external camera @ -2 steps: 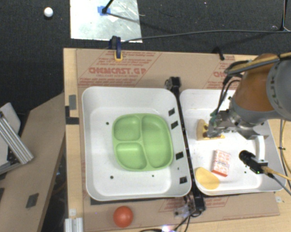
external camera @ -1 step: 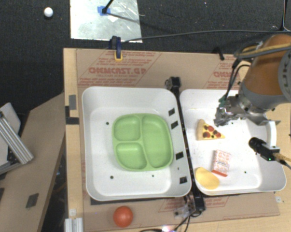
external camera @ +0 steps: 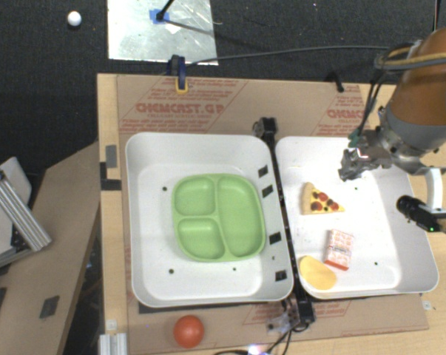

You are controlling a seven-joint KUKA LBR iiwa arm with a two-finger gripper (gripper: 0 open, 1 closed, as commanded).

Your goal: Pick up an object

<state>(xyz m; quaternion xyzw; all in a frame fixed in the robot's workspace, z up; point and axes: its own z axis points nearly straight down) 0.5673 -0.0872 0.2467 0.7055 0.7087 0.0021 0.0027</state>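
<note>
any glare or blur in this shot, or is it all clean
In the camera view, the silvery sheet at the top reflects light in bright patches; the claw and the arm above it look slightly soft; the green tray and pizza slice are sharp, with soft, faint shadows in both white bins.

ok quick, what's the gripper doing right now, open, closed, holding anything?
Gripper: cannot be told. It hangs over the far part of the right bin, up and right of the pizza slice, with nothing seen in it.
</note>
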